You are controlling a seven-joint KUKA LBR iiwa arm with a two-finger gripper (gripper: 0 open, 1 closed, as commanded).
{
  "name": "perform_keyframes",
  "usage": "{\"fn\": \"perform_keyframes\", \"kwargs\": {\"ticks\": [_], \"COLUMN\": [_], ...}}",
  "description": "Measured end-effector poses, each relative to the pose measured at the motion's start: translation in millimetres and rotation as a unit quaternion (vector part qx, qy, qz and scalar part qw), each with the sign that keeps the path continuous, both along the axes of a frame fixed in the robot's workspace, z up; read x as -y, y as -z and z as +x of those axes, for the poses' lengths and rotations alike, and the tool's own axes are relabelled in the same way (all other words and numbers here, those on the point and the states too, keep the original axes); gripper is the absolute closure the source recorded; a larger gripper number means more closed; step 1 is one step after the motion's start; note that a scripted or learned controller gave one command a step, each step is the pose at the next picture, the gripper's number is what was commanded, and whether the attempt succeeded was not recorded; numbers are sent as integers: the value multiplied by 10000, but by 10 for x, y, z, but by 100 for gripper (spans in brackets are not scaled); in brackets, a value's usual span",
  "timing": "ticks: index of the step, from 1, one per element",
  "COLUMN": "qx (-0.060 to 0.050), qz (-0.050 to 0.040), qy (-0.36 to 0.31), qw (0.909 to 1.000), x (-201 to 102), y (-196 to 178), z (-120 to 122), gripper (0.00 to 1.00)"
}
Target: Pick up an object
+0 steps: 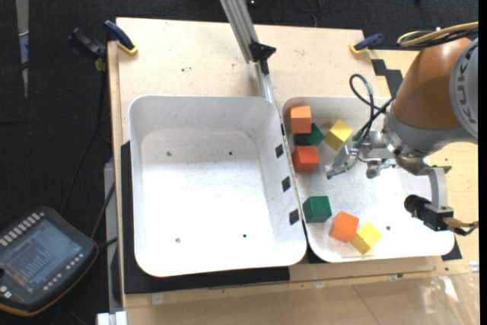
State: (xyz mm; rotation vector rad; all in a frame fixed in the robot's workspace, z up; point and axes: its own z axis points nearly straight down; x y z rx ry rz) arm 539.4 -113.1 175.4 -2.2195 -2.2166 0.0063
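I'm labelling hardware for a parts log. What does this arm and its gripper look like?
The arm has a rounded orange section over a grey wrist housing. A black cable loops beside it and a yellow one runs over its top. The gripper is bare silvery metal with two slim fingers.

Three orange blocks (301, 119) (306, 157) (344, 226), two yellow blocks (339, 134) (366, 237), two green blocks (316, 208) (310, 137) (one half hidden), two bins (152, 118) (426, 240).

Right bin (426, 243): blocks crowd its left wall, orange block (301, 119) at top, green block (316, 208) lower. Bare floor lies right of the green block, under the arm (434, 99).
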Motion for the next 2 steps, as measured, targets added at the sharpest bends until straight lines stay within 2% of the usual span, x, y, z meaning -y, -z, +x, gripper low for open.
{"fn": "perform_keyframes", "kwargs": {"ticks": [1, 2], "qx": [-3, 23], "qz": [2, -3], "qy": [4, 0], "qw": [10000, 10000], "x": [47, 44], "y": [606, 812], "z": [-78, -80], "gripper": [0, 0]}}
